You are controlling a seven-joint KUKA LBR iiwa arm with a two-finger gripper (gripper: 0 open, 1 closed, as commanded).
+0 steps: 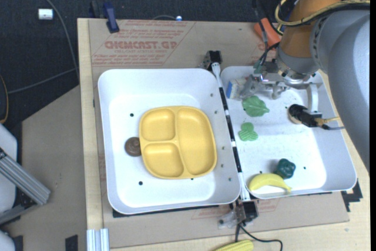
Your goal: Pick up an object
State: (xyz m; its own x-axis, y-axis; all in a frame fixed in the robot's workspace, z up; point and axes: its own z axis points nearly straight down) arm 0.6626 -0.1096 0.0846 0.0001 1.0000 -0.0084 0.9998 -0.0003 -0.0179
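My gripper (257,86) hangs low over the far end of the right bin (329,167), reaching in from the right. Just in front of it lies a light green leafy piece (255,106); whether they touch I cannot tell. A second green leafy piece (248,132) lies a little nearer to the front. A small blue thing (230,90) lies by the bin's left wall, close to the gripper. A yellow banana (269,183) and a dark green lump (286,168) rest at the front of this bin.
The left bin (117,91) holds a yellow divided plate (177,142) with a brown round piece (133,146) at its left edge. A ridge (229,126) separates the two bins. The arm's grey body covers the right bin's far right corner.
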